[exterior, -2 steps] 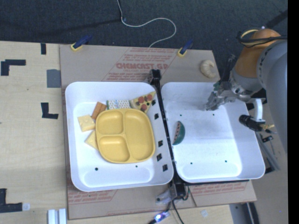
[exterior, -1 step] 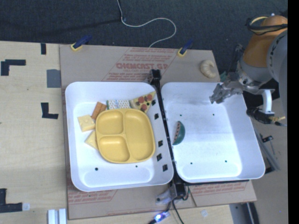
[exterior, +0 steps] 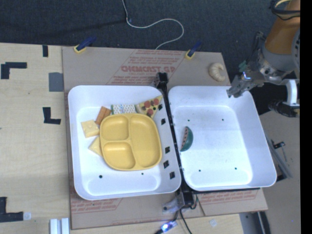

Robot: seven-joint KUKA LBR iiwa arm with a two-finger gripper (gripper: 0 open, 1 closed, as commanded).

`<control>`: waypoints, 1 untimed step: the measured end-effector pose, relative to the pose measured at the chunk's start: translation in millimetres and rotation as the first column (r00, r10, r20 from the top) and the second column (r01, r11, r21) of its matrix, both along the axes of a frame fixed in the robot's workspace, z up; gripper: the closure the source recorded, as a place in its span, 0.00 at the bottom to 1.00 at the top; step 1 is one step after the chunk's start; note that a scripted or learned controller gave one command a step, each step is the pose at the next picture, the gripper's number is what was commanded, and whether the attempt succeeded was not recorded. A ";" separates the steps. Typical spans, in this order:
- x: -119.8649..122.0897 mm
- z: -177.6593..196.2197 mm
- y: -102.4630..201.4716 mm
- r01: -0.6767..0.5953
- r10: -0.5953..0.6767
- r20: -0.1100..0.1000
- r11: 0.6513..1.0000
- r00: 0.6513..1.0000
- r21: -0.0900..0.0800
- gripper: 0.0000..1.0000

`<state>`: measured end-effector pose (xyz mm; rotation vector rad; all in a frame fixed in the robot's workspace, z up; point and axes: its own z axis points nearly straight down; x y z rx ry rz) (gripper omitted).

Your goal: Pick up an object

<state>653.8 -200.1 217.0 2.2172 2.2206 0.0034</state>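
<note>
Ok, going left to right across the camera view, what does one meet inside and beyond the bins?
Pale square cracker piece → yellow divided plastic plate → green watermelon-slice toy → grey two-finger gripper over the right white bin's far corner.

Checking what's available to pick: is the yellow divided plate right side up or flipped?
Right side up: the yellow divided plate shows its three hollow compartments facing the camera, in the left bin.

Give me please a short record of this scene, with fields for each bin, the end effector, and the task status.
left bin: yellow divided plate lying over several small flat pieces at its upper left
right bin: one small green and red piece by the left wall
end effector: over the right bin's upper right corner, nothing seen between its fingers
outside bins: pale round object on the cardboard
task status: nothing picked up yet
</note>
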 end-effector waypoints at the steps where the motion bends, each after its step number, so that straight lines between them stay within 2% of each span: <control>1: 0.4 7.7 0.6 0.000 0.000 -0.004 1.000 1.000 0.001 1.00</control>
